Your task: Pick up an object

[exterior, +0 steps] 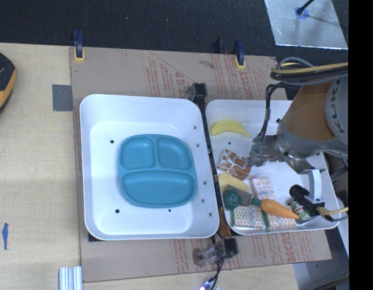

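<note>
Step in hand: I judge this the approach stage; the grey arm with the orange band (313, 116) reaches over the right shallow white plastic bin (217, 110), and its jaws (257, 153) sit low near the bin's centre.
Jaws: I cannot tell how they stand; the wrist and cables hide the tips, and I see nothing held between them.
Task's things: all candidates lie in the right bin. A yellow curved plastic banana (230, 127) lies near its far edge; a brown-and-white patterned packet (231, 162) lies just beside the jaws, toward the left wall; a pale printed pouch (262, 188) lies in the middle; an orange tapered carrot (279, 209) and a dark green round piece (233, 199) lie toward the near edge, on a flat patterned card (246, 220).
Next move: I judge it calls for a straight descent onto one item, most likely the packet, then a close and lift.
Materials: bins smooth and glossy; toys hard moulded plastic; packets thin and flat, probably hard to pinch.
Left bin (89, 162): carries a blue three-compartment plastic plate (157, 170), matte, with rounded corners.
Table: tan wood table (29, 180) under a brown cardboard sheet (144, 65).
</note>
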Robot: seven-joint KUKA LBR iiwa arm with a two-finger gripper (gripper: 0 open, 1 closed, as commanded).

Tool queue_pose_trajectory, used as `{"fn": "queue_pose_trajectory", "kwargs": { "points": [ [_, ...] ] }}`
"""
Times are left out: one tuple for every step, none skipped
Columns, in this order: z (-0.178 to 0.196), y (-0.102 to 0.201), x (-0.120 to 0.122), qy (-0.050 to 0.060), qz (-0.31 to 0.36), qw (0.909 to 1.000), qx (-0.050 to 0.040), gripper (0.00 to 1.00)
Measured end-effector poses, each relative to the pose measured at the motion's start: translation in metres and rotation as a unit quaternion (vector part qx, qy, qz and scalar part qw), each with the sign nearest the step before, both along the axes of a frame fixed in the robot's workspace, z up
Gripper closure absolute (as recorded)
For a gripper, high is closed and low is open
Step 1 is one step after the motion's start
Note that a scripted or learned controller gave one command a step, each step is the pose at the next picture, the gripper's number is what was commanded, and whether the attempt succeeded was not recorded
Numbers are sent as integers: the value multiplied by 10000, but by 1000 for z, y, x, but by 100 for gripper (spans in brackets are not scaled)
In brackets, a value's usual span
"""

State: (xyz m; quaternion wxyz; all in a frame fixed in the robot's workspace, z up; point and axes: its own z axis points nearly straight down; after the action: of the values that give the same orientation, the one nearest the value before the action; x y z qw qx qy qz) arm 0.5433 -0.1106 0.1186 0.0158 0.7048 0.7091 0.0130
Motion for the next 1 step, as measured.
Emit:
{"fn": "queue_pose_trajectory", "kwargs": {
  "points": [
    [77, 45, -49, 204, 7, 9998, 32, 100]
  ]
}}
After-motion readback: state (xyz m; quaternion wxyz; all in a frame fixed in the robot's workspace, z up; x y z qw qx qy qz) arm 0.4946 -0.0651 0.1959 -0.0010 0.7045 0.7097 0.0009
